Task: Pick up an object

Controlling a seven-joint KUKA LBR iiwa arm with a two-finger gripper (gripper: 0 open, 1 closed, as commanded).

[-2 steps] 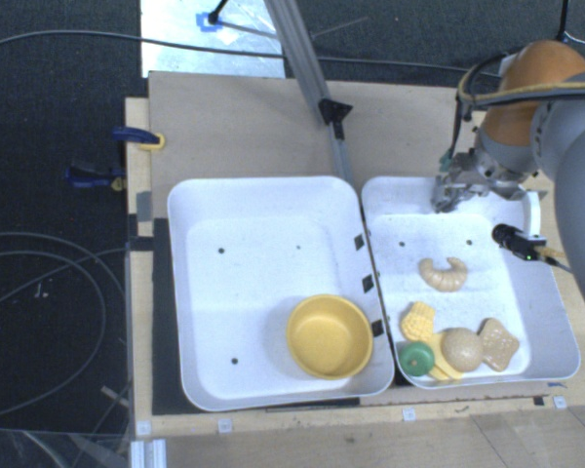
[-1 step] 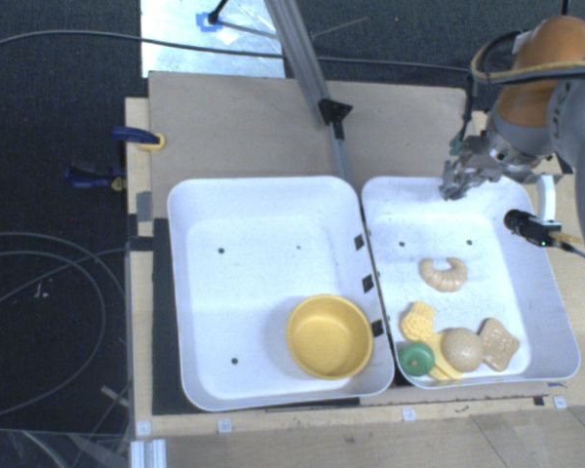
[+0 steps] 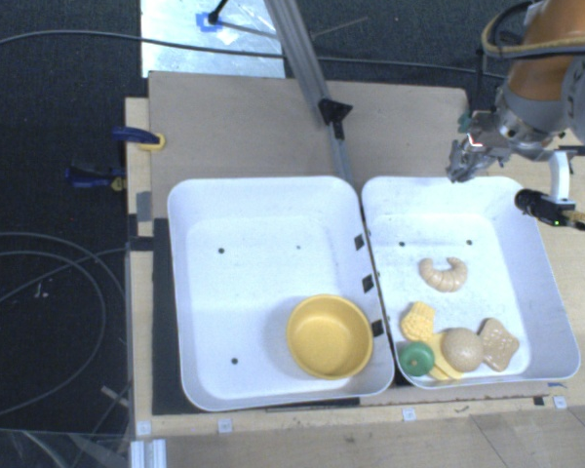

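The gripper (image 3: 461,169) hangs over the far rim of the right bin (image 3: 541,252), with nothing seen between its tips, though it is too small and dark to tell how far it is open. From left to right, a yellow bowl (image 3: 330,335) sits near the front of the left bin (image 3: 205,261). In the right bin lie a pale croissant (image 3: 444,273), a yellow waffle piece (image 3: 418,321), a green piece (image 3: 416,359), a tan round roll (image 3: 461,348) and a brown cracker (image 3: 498,343), all well apart from the gripper, the roll partly covering something yellow.
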